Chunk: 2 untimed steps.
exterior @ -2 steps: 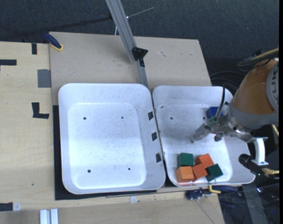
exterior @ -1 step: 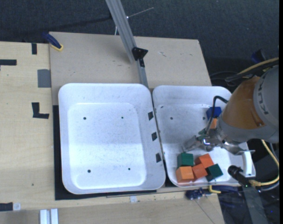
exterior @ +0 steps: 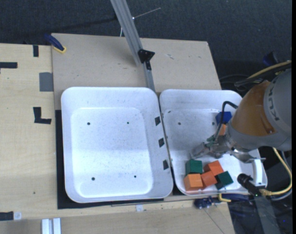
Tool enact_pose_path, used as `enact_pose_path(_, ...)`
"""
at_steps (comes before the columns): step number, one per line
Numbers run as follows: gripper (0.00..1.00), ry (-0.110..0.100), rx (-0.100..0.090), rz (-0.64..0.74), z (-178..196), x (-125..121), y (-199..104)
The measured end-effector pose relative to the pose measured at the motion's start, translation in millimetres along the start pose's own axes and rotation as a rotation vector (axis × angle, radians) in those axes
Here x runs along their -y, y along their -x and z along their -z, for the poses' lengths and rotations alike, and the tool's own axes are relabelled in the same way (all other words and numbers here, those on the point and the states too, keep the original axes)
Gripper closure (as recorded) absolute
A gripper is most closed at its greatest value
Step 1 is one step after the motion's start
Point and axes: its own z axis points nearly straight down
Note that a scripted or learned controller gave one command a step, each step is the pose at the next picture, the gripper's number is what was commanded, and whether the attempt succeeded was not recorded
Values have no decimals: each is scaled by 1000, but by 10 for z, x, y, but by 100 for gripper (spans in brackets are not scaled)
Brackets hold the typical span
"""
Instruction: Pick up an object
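Several small blocks lie in the near part of the right bin point(exterior: 187, 108): a green block point(exterior: 194, 167), an orange block point(exterior: 192, 181), a red-orange block point(exterior: 214, 170) and a dark green block point(exterior: 224, 179). My gripper point(exterior: 202, 150) hangs low in the right bin, just above and behind the green block. Its grey fingers point left and down toward the blocks. Nothing shows between them. The arm's orange band point(exterior: 252, 113) covers the bin's right side.
The left bin point(exterior: 111, 140) sits beside the right one, with a shared rim in the middle. A grey metal pole point(exterior: 130, 26) slants across the bench behind the bins. Cables run at the right edge.
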Motion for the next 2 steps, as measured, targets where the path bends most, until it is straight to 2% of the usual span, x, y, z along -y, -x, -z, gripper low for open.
enact_pose_path(1, 100, -1, -1, 1, 98, 1, -3)
enact_pose_path(2, 100, 8, 2, 1, 721, -11, -35)
